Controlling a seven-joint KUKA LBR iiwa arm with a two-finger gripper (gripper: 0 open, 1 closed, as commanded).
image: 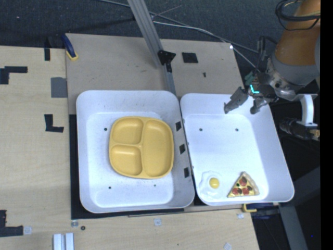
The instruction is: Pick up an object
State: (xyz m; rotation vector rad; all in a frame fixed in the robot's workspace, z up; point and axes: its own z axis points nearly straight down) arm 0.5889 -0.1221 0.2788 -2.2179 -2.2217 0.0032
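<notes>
A toy fried egg (211, 183) and a toy pizza slice (243, 186) lie side by side at the near edge of the right bin (234, 145). A yellow divided plate (141, 147) rests in the middle of the left bin (93, 139). My gripper (243, 105) hangs over the far right corner of the right bin, well away from the egg and pizza. Its two dark fingers (232, 103) are spread apart with nothing between them.
A slanted metal pole (151, 33) rises behind the bins, with cables trailing across the dark floor. The arm (296, 40) enters from the upper right. Black tape marks dot the wooden bench at left.
</notes>
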